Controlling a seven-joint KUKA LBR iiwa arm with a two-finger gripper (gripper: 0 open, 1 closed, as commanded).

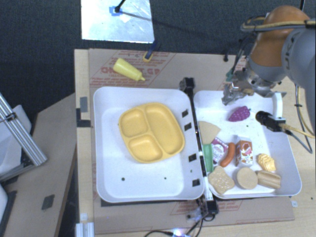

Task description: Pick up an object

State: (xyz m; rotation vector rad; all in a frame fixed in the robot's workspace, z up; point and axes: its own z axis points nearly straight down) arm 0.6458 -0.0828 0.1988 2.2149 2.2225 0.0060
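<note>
Counting from the near edge of the bench, we find in the right bin a crowd of small toy foods: one slice of bread, one round tan disc, one tan cylinder on its side, and one lumpy yellow piece. Just behind them lie one red sausage, one red-and-white packet, one pink wrapped piece and one green strip along the bin wall; the printing on the packets is too small for us to read. One pale wedge sits farther in, and one purple grape bunch, knobbly and matte, lies beyond it, well apart from the near cluster.

The left bin holds a single yellow tray, smooth plastic, with three compartments.

Above the far part of the right bin we see the gripper, just behind the grapes; we cannot tell how it is set, since its tip is small and blurred against the white. The arm, grey with an orange band, is cut off at the right edge.

Farthest back, on the cardboard beyond the bins, rests one yellow bottle, tilted, and behind it one shiny silver sheet.
</note>
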